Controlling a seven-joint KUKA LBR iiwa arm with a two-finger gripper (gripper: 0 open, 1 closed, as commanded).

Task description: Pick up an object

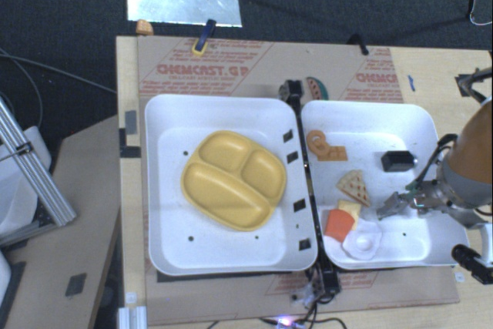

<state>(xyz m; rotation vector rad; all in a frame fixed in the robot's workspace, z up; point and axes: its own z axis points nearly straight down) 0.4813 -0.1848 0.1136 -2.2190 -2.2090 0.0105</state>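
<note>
While the arm [470, 166] leans in from the right edge of the frame, here's the layout, biggest first. The worktop [231, 65] carries two shallow white bins side by side. The left bin [158, 189] holds one thing, a yellow divided plate [233, 179], lying flat in the middle, far from the action. The right bin [416, 119] is where the small pieces are, and that looks like why the arm is parked low over its lower right part.

The tool [389, 206] sits over bare bin floor, pointing left toward the cluster. How far open it is, I can't tell from this angle, and I see nothing in its grasp.

Now the candidates. Nearest, just left of the tool, is the tan wedge [354, 186], and I'd judge that the likeliest target. It's a flat triangle with a cross-hatched, waffle-like face and a paler edge, lying in the middle of the right bin. Just below it sits a small yellow piece [349, 207], then a red-orange piece [338, 224] touching a white rounded piece [362, 241] in the lower left of that bin. They're packed close, so a clean grab there looks awkward. Up top, an orange twist [324, 146] lies apart near the divider, and a small black block [398, 160] lies just above the tool.
</note>
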